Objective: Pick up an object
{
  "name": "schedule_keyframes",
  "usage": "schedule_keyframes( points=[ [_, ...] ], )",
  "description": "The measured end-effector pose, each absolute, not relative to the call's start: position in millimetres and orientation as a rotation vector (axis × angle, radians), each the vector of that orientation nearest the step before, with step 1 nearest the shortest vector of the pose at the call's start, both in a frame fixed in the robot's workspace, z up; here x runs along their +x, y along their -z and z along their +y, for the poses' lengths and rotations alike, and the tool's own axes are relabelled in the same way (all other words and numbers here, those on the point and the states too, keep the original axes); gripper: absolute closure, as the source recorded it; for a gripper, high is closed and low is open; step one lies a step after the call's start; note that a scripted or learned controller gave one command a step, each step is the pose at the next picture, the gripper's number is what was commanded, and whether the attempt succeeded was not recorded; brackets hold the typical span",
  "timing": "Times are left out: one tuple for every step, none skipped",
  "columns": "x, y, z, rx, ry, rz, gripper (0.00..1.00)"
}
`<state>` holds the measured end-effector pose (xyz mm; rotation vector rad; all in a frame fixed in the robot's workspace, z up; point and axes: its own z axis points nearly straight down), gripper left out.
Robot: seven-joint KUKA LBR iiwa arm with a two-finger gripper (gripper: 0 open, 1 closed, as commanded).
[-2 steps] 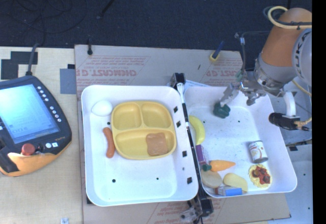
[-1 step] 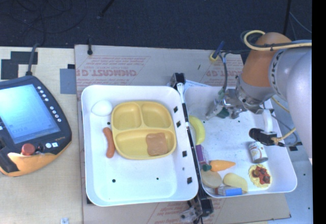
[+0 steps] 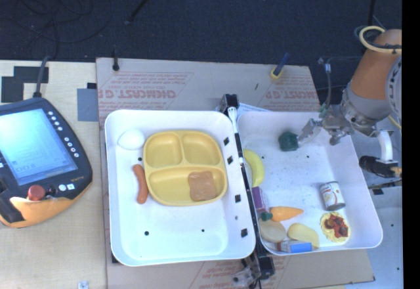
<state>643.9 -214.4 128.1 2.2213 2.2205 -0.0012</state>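
- Two white bins sit side by side; the right bin [image 3: 367, 228] holds the loose things the arm can reach, the left bin [image 3: 125, 228] a yellow tray [image 3: 167, 150] with a brown slab [image 3: 203, 185] in one compartment, a sausage [image 3: 141, 184] beside it and a white egg-like ball [image 3: 130, 139] at its corner.
- The gripper [image 3: 310, 130] hangs over the far side of the right bin, just beside a small dark green lump [image 3: 288, 142]. Its fingers look spread, with nothing between them, and the green lump lies at their tips, not clasped.
- That green lump is the likeliest thing to take. It looks small, rounded and light, probably soft rubber or foam, so it should give a little under the fingers and not crack. I would close across its widest part, low down, since a rounded shape may squirt out if pinched near the top.
- Other choices lie nearer the front: a small can [image 3: 333, 195] on its side, stiff and smooth, apt to roll; a carrot [image 3: 286, 213], tapered and slick; a banana [image 3: 254, 167] against the dividing wall, awkward to get fingers round.
- A flat pizza-like disc [image 3: 335, 226] at the front corner looks too thin to grip easily.
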Motion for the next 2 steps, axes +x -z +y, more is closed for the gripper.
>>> schedule_keyframes(
  points=[
    [643.3, -169.4, -143.6, 2.221, -0.001, 2.224, 0.00],
    [643.1, -178.7, -144.0, 2.221, 0.001, 2.226, 1.00]
  ],
)
